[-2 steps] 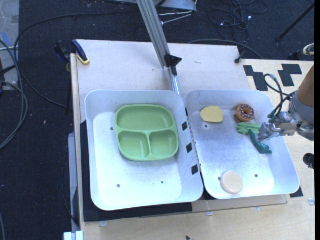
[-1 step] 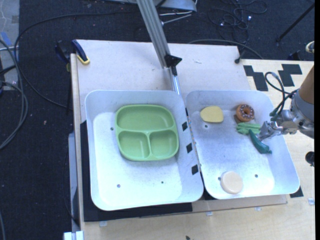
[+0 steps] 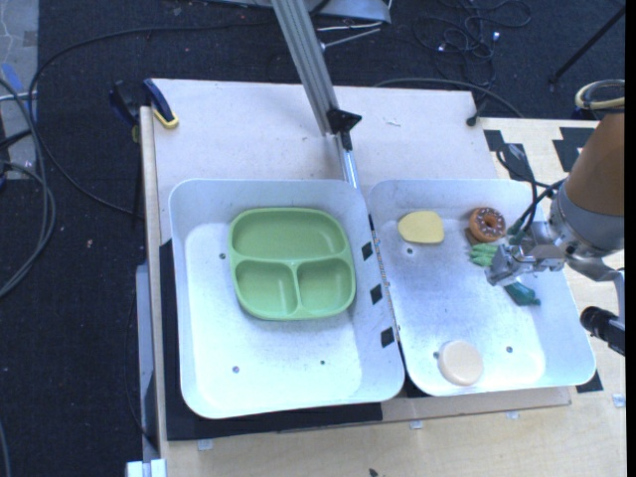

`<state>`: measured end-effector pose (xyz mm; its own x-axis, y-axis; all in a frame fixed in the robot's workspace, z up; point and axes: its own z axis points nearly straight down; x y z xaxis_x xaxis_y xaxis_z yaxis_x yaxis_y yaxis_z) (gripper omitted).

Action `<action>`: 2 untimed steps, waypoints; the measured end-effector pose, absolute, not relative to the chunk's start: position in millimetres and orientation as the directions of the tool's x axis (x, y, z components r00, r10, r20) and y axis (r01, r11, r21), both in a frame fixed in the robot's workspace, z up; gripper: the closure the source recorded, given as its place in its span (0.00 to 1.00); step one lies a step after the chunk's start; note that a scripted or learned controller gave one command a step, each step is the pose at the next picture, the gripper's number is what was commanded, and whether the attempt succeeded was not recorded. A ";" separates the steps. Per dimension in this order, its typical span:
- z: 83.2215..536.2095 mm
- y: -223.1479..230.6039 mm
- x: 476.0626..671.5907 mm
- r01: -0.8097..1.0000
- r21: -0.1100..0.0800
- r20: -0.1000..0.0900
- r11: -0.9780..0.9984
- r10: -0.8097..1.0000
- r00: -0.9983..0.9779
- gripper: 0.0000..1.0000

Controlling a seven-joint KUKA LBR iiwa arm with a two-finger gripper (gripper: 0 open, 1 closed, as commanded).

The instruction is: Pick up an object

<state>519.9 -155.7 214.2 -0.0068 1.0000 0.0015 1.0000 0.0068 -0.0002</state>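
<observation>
The gripper (image 3: pixel 505 266) hovers at the right bin's (image 3: pixel 427 296) right edge, beside a doughnut (image 3: pixel 486 225) and green toy (image 3: pixel 483 255). Whether its jaws are spread cannot be told. Open floor lies mid-bin.

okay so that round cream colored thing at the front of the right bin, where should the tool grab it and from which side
Judging from the view, take the cream disc across its rim, coming straight down from above. It lies flat and low on the floor of the right bin, close to the front wall, so a sideways approach would likely hit that wall. Nothing else lies near it.
</observation>
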 end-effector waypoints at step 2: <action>218.2 -40.1 509.0 1.000 -0.001 0.002 0.008 1.000 -0.008 1.00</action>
<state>509.0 -40.1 218.2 -0.0077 1.0000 0.0016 1.0000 0.0077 -0.0010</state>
